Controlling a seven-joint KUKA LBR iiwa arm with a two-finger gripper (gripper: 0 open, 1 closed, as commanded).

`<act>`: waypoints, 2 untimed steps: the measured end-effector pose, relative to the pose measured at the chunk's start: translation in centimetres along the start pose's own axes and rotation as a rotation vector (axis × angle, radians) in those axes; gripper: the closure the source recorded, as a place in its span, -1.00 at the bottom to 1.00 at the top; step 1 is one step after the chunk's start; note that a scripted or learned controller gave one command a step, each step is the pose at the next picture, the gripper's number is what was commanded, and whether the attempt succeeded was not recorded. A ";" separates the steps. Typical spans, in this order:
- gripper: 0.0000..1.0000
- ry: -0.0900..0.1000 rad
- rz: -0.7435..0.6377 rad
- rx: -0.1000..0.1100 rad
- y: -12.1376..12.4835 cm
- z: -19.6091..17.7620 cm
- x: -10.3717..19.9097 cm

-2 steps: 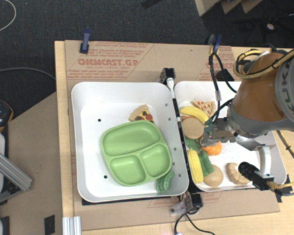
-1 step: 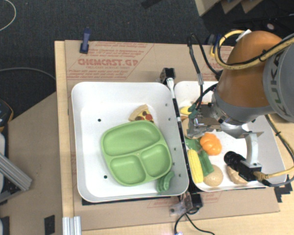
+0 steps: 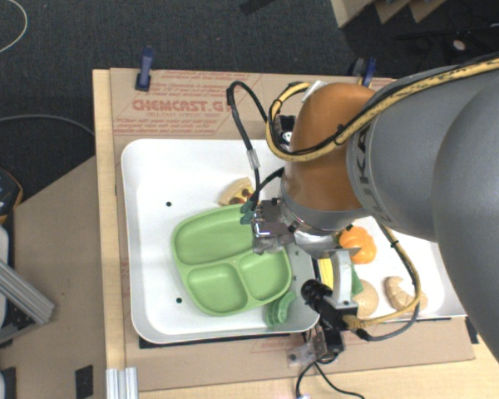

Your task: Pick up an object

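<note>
Grey arm: the big robot arm (image 3: 449, 156) comes in from the right and covers most of the right side of the picture.
Orange band: a shiny orange part (image 3: 328, 152) sits above the wrist, over the middle of the bench.
Bench: a brown board (image 3: 179, 106) with red writing lies under both bins, and blue clips hold its far edge.
Left bin: the white bin (image 3: 154, 189) on the left is shallow, with a bare floor along its far and left sides.
Right bin: the other white bin (image 3: 424, 260) sits just beside it and is mostly hidden under the arm.
Green tray: a green plate (image 3: 224, 260) with three parts lies in the left bin, toward the near side.
Gripper: the gripper (image 3: 262, 223) is low over the far right edge of the green tray, and I cannot tell how it is set.
Cables: black and yellow wires (image 3: 249, 140) loop around the wrist.
Orange thing: a small orange object (image 3: 358, 243) lies in the right bin, next to the arm.
Tan things: one tan lump (image 3: 397, 289) lies in the right bin, and another (image 3: 233, 193) sits in the left bin, just past the tray's far edge.
Green bit: a small green piece (image 3: 279, 310) lies at the near right corner of the tray.
</note>
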State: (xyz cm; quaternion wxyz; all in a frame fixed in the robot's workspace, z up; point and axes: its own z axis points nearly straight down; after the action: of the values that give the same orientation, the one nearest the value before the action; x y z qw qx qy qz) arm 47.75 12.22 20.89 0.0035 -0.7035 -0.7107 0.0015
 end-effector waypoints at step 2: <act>1.00 0.003 0.009 -0.028 3.3 -27.7 1.6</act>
State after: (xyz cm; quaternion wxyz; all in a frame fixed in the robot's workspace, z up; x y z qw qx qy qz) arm 51.20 13.74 48.55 -0.0055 -0.7068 -0.7073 -0.0096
